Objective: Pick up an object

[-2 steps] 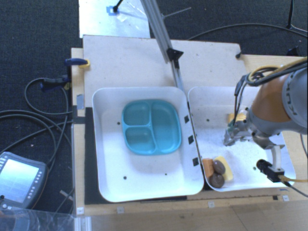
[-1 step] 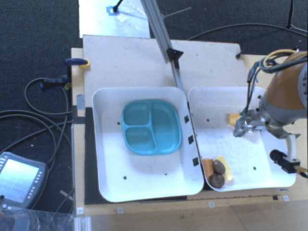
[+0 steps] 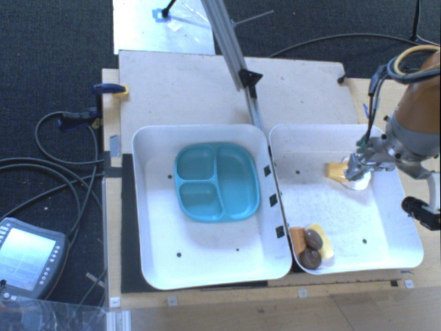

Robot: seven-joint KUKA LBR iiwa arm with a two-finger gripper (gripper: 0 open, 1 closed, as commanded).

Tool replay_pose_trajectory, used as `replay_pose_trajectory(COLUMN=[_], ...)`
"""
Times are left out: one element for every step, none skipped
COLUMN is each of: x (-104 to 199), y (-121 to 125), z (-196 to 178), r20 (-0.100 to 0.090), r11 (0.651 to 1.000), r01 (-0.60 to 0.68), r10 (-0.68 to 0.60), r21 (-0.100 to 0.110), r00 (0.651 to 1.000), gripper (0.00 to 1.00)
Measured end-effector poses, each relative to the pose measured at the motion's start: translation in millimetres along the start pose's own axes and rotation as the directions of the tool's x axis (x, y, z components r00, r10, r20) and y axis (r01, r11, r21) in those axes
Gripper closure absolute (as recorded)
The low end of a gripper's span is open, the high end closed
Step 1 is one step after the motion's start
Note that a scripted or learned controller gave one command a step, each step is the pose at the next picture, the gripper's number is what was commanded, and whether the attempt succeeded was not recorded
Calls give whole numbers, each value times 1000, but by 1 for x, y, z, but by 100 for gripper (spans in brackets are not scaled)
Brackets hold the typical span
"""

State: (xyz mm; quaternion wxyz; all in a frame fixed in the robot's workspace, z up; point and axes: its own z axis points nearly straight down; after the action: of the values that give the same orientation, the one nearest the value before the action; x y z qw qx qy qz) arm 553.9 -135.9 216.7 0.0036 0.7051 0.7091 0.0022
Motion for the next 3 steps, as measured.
replay_pose_trajectory(x=[0,54,97], y=[2,31,55], z=[-30,-28,-26], r20=[-1,-3,-3], r11=[1000,1000,1000], r01=[1,7,5], r10=[-1,-6,-5], r21=[3,3,3], r00=[1000,1000,1000], gripper=[100,100,100])
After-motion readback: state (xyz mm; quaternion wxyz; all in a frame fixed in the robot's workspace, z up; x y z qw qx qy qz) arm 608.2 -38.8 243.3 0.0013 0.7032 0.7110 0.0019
